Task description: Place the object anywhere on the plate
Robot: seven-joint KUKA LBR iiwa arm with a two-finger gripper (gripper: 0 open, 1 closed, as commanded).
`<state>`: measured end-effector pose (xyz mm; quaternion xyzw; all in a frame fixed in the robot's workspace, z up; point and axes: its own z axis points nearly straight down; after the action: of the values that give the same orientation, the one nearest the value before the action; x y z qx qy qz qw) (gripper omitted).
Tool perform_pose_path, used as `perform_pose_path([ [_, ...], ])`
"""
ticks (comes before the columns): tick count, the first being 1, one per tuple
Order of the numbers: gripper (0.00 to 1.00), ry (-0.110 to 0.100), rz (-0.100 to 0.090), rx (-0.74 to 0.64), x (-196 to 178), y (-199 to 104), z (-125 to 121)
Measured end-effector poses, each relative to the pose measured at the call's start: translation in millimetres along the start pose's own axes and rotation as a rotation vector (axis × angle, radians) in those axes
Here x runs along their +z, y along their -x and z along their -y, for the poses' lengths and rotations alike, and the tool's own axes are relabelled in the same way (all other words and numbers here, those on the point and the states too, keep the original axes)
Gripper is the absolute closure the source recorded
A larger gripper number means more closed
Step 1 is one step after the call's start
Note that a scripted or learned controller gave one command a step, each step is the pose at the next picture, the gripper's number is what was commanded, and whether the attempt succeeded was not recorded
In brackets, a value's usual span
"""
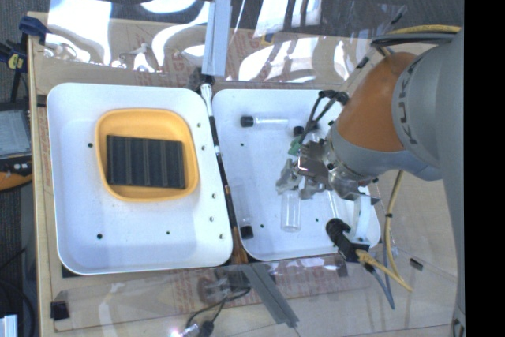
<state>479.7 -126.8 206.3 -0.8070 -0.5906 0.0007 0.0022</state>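
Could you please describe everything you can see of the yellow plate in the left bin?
The yellow plate is a rounded-rectangle dish, glossy like plastic, with a raised rim and a dark ribbed rectangular panel filling its centre. It lies flat on the floor of the left bin, toward the bin's upper middle, with white floor visible on all sides. Nothing rests on it, and the arm is away over the right bin.
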Motion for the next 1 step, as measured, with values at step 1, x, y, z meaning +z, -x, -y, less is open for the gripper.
perform_pose_path([
  [1,0.0,0.0,0.0,0.0,0.0,0.0,0.0],
])
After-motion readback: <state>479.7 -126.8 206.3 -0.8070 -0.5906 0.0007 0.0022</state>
